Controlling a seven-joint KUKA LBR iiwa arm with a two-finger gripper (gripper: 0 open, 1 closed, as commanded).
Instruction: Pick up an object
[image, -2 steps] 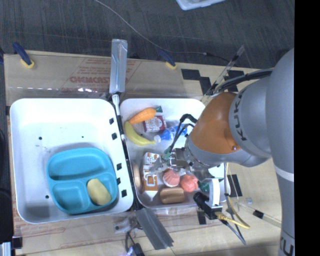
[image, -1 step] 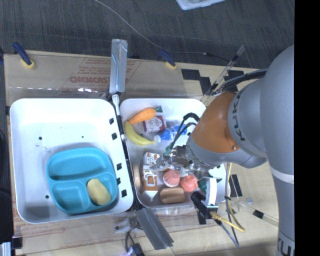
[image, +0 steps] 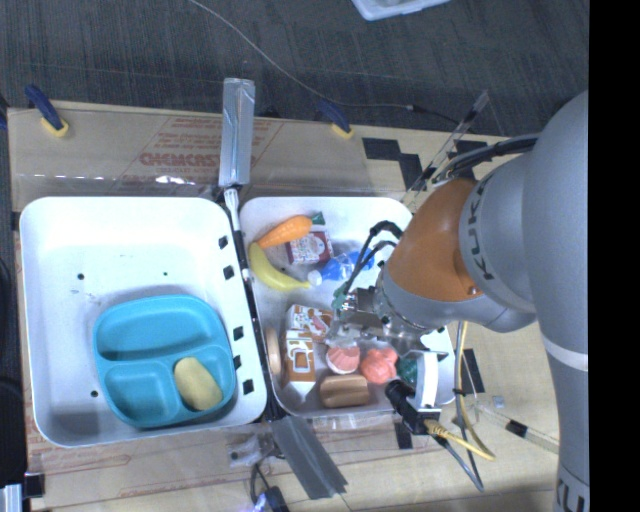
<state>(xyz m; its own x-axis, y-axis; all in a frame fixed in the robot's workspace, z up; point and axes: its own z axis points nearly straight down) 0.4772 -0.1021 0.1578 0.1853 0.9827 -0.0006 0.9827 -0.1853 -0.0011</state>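
My gripper (image: 347, 335) reaches down into the right bin (image: 262, 215), its tip over a pile of toy food near the bin's front. Just beneath it lie a pink round piece (image: 343, 357) and a red round piece (image: 378, 366). A brown loaf-like piece (image: 343, 390) sits in front of them and a printed carton (image: 299, 345) lies to the left. Farther back are a carrot (image: 285, 231), a banana (image: 274, 272) and a small red packet (image: 310, 247). The wrist hides the fingers.
The left bin (image: 60, 230) holds a blue divided tray (image: 150, 335) with a yellow-green potato-like piece (image: 198, 384) in its front right compartment. A grey post (image: 236, 130) stands behind the wall between the bins. Cables hang off the arm at the right.
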